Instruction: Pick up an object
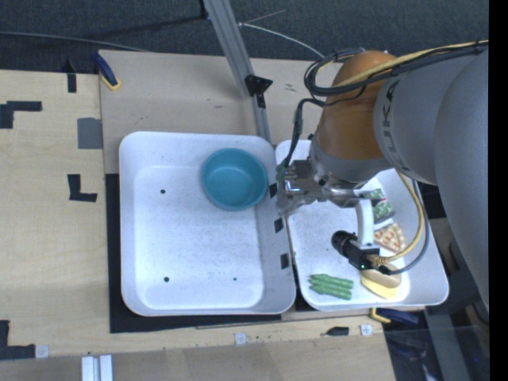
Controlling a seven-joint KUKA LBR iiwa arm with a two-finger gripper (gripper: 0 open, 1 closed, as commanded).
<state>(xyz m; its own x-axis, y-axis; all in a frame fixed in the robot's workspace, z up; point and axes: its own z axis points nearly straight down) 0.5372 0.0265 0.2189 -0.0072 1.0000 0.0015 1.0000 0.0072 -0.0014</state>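
Pale wooden surface, marked with black tape, carrying two shallow white bins side by side. Left white bin: one round teal plastic bowl, upright, at the far right corner, close to the shared rim. Right white bin: green bundle of slender pods near the front left corner, its long axis running roughly along the front edge. A yellow wedge-shaped piece lies just beside it, toward the front right corner. An orange patterned slice and a green-and-white packet lie along the right edge, partly hidden by the arm. Grey arm with orange band reaches over the right bin's far half. The tool sits at that bin's left edge, beside the shared rim, with no object seen held; whether it is spread or pressed together cannot be told. Governing relation: the bowl lies just left of the tool, across the rim in the other bin, while the pods lie farther off toward the front edge of the tool's own bin. Judgement: the bowl is the nearer candidate but means crossing the rim and taking its wall. The pods would need a run toward the front edge and a close across their long axis.
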